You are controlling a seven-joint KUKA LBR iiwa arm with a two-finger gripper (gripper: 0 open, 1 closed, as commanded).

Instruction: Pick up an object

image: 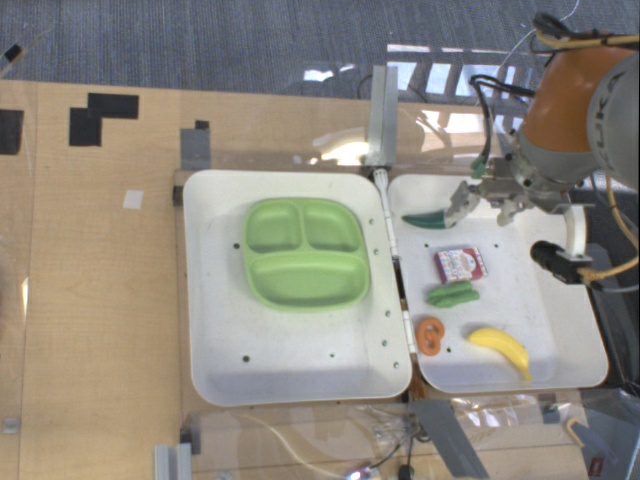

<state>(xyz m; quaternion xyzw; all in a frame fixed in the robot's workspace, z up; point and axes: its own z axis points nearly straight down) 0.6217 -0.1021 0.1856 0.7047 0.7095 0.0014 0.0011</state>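
Seen from above at a slant, two white bins are set side by side on a wooden table [90, 298]. In the left bin [215, 368] a green tray [305, 253] with three compartments is laid flat. In the right bin [570, 358] five small things are spread: a dark green pepper [430, 220] near the far left corner, a pink packet [459, 264] in the middle, a green pod [452, 295] just below it, an orange ring [430, 335] by the near left wall, and a banana [500, 349] near the front. The hand [488, 200] is held at the far end of the right bin, just right of the pepper, nothing gripped; whether its fingers are apart or together cannot be told. No thing has yet been lifted. A grasp at the pepper could likely fail, since it lies close to the bin wall and could be pushed against it. The packet and pod lie nearly touching, so both might be caught or nudged together.
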